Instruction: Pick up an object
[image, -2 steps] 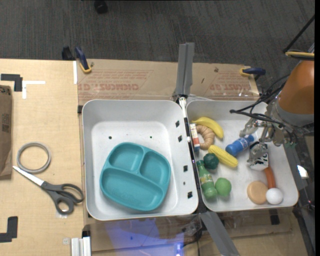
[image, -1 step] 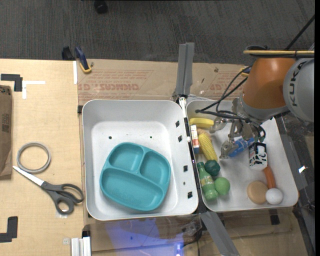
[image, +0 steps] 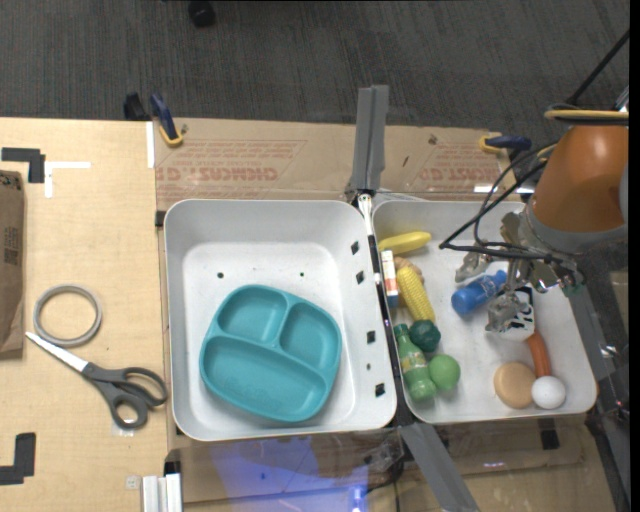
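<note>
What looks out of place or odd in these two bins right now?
Nothing looks spilled or broken. The teal divided plate lies at a slant in the left bin. In the right bin, the toy food is crowded along the divider side: banana, corn, green pieces.

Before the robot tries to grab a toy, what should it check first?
1. Gripper is over the right bin: ok.
2. A toy lies close under it, the blue bottle: ok.
3. Fingers open wide enough: cannot tell.
4. Nothing held already: cannot tell, the view is cluttered there.
5. Room around the bottle: ok, the corn cob lies apart from it.
6. Teal plate in the left bin is out of the way: ok.
</note>
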